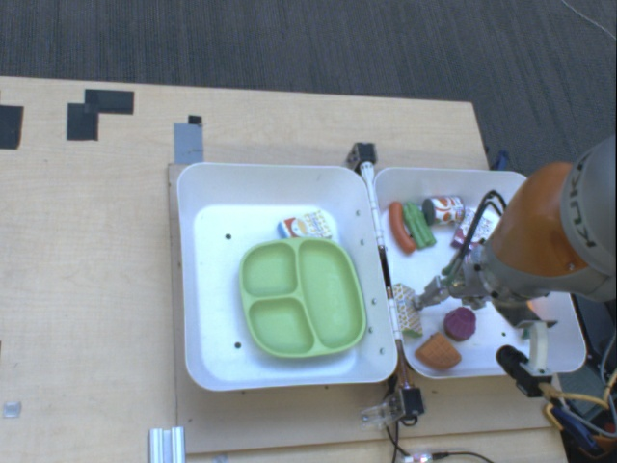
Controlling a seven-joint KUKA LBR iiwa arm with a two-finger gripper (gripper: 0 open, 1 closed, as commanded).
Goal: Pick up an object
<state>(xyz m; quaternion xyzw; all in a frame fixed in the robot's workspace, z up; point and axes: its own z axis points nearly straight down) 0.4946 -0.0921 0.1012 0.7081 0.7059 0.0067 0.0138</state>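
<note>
The right bin [569,350] holds several small items. A red sausage [400,228] lies beside a green pod [418,222], with a small can [444,208] at the back. A purple piece [460,323] and an orange piece [438,353] lie near the front. A patterned packet [403,310] rests against the bin's left wall. My gripper [434,295] hangs low over the middle of this bin, just right of the packet and left of the purple piece. The arm's orange band [540,230] covers the bin's right part.
The left bin [207,287] carries a green three-part plate [303,297] and a small white packet [307,226] behind it. A black post [362,153] stands at the back between the bins. Cables [405,408] lie at the bench's front edge.
</note>
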